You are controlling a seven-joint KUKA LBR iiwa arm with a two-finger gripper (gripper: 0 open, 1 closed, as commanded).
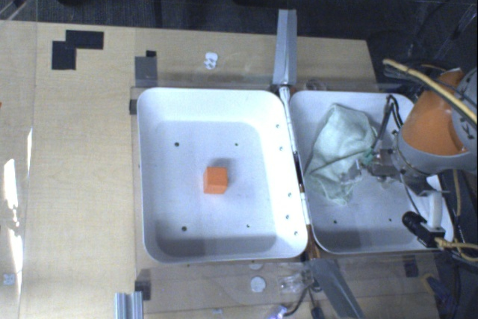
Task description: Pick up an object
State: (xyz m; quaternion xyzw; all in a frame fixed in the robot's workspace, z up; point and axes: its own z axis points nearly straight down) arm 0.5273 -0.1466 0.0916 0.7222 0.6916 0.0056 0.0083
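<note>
The arm is reaching in from the right, and its gripper (367,164) is sitting low in the right bin (373,235), pressing against the crumpled pale cloth (340,149) lying there. I cannot tell how the grasping end is set; it is buried in the folds. An orange cube (216,180) is resting alone in the left bin (172,235), well apart. It looks like the grasp stage on the cloth; next calls for a lift to prove any hold.

Orange cube (216,180) in left bin (160,235); hand (364,168) at crumpled cloth (340,149).
</note>
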